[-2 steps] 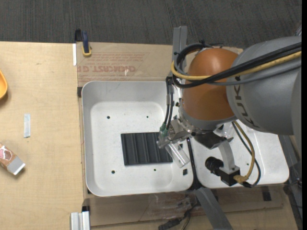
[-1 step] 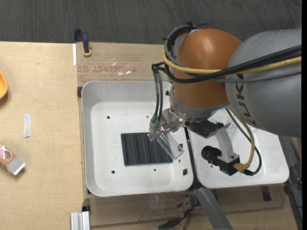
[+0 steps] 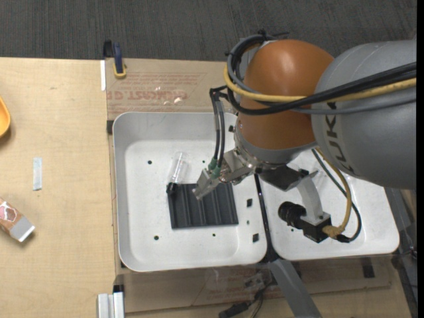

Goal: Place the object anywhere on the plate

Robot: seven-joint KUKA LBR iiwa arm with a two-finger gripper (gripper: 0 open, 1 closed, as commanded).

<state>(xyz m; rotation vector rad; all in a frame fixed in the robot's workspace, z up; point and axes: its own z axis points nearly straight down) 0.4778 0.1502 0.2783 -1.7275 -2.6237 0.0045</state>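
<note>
One camera is watching me from above the bench, looking down at a slant and sitting fairly close. My arm (image 3: 318,105) is reaching in from its right, bulking large over the upper right. Below my gripper (image 3: 202,189) it is taking in the left bin (image 3: 132,244); to the gripper's right the right bin (image 3: 377,237). Far to the gripper's left it is catching the wooden bench top (image 3: 53,111), and beyond the gripper dark carpet (image 3: 132,12).
</note>
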